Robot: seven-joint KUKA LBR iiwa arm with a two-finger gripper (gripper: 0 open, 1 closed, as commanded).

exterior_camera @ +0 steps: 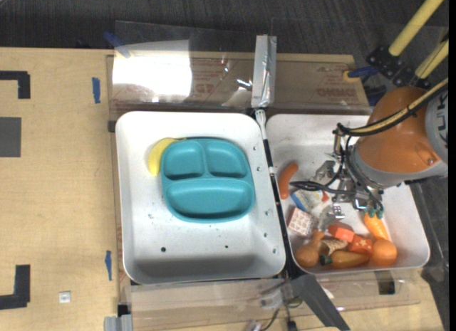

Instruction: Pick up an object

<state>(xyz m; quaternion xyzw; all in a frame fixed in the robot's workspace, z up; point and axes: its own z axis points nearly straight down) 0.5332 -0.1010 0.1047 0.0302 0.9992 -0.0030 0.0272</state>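
1. Camera view, step in hand: the gripper hangs low over the right bin, above a crowded heap of small things. Whether it is apart, together or clamped on anything cannot be told; cables and the orange wrist hide it.
2. Camera view, advice: a good pick would settle on one piece lying free of its neighbours, descend straight, and close across its narrow side, since the heap could shift or tip.
3. Camera view, candidates: an orange sausage-shaped piece lies just left of the gripper, apart from the heap. A carrot lies to its lower right. A white red-patterned packet sits just below-left.
4. Camera view, elsewhere: far left of the gripper, the left bin holds a teal divided plate.
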